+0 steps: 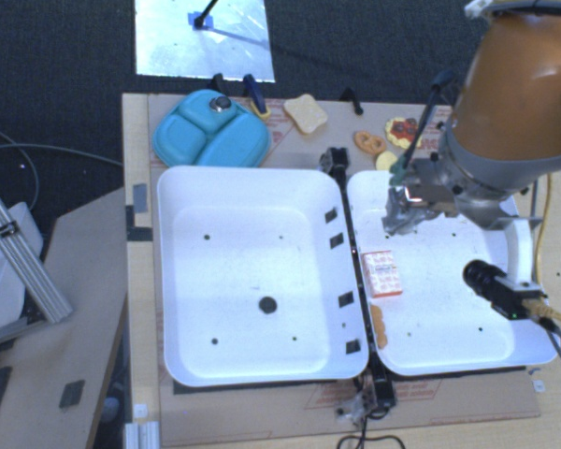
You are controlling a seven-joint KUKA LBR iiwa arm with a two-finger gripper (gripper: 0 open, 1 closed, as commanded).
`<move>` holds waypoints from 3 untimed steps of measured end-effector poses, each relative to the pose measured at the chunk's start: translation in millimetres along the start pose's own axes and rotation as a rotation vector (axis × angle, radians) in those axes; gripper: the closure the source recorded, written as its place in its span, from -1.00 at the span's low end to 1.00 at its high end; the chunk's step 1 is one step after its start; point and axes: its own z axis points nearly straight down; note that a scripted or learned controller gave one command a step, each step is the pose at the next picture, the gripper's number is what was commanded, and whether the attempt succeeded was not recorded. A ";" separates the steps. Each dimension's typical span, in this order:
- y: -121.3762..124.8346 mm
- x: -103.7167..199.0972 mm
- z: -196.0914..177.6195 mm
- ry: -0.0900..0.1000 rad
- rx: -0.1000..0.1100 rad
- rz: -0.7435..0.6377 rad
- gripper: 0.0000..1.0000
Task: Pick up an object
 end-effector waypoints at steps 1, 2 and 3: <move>62.1 70.5 111.4 -0.001 0.016 -0.005 1.00; 119.7 59.9 -14.5 -0.001 -0.004 -0.001 1.00; 42.3 102.4 4.4 -0.001 0.018 -0.002 1.00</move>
